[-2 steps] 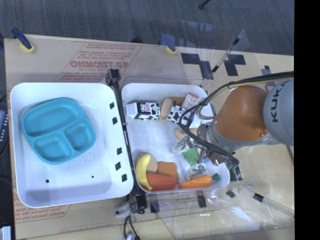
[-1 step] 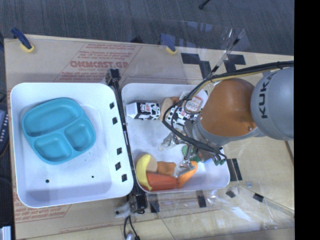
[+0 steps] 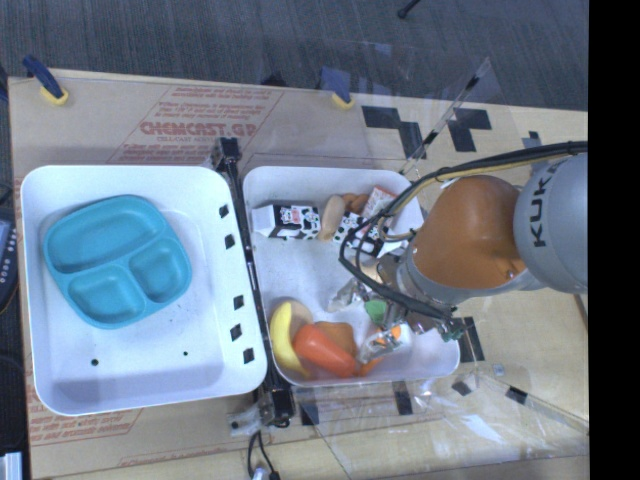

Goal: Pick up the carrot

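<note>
The carrot (image 3: 322, 349), orange-red and lying on its side, rests at the near edge of the right bin (image 3: 300, 180). A small green piece (image 3: 375, 310) sits just to its right. A yellow banana (image 3: 282, 334) touches the carrot's left end. My gripper (image 3: 385, 330) reaches down at the carrot's right end, below the arm's orange band (image 3: 465, 233). The wrist and cables hide much of it, and I see nothing clearly held.
A black-and-white carton (image 3: 295, 219), a tan piece (image 3: 332, 211) and a crinkled packet (image 3: 376, 203) lie along the right bin's far side. A blue divided plate (image 3: 115, 258) sits in the left bin (image 3: 130, 383). Black cables (image 3: 352, 258) loop beside the wrist.
</note>
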Tool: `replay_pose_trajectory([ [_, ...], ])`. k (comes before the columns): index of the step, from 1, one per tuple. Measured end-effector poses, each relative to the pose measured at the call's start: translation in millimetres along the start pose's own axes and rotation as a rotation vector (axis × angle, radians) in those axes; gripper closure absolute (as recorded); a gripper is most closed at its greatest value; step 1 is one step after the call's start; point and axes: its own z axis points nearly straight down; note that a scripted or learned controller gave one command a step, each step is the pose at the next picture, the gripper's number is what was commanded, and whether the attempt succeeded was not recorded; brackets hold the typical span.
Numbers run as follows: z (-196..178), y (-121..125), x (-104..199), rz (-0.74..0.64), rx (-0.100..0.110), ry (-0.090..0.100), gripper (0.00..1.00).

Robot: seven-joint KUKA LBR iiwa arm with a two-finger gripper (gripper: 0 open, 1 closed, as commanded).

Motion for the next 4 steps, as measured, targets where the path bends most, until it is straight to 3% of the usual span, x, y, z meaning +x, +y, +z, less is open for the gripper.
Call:
replay_pose_trajectory([
  [1,-30,37,-26,0.157,-0.001,0.008,0.00],
  [2,2,8,-6,-0.292,-0.003,0.007,0.00],
  [3,-44,39,-23,-0.019,-0.001,0.008,0.00],
  [4,3,-3,2,-0.081,-0.003,0.011,0.00],
])
